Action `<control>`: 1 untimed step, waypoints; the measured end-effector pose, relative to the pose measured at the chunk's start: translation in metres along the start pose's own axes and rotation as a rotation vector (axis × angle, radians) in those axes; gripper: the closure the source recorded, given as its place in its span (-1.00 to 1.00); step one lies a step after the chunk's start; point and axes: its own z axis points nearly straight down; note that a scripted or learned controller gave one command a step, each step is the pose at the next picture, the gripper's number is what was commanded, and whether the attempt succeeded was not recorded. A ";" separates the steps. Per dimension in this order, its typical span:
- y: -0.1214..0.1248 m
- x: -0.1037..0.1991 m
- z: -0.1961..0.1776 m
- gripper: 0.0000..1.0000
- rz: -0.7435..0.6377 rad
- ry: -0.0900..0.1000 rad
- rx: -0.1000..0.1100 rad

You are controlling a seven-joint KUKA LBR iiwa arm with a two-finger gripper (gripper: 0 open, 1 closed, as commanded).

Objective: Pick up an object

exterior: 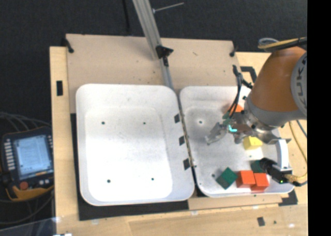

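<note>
My gripper (214, 136): I am hanging over the bare floor of the right bin (207, 100), towards its left side. My fingers are a grey blur here and I cannot tell how wide they are standing; I am seeing nothing between them.
Nearest block: the yellow block (252, 142) is lying just right of me, partly tucked under my wrist.
Near row: the green block (226, 177) is sitting towards the near edge, with the two orange-red blocks (253, 179) touching side by side just right of it and a dark green piece (259, 166) beyond them.
Far side: something orange (235, 109) is peeking out by my cables; too hidden to name.
How they should handle: I am judging these as small, rigid, light blocks with flat faces, not fragile and only a little slippery.
Where to take hold: I am favouring the green block, standing clear of its neighbours, squeezed across two opposite flat sides.
Left bin (83, 126): lying well apart to my left.
</note>
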 end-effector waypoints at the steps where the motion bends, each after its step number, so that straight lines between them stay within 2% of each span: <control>1: 0.001 -0.001 -0.002 -1.00 0.005 -0.001 -0.005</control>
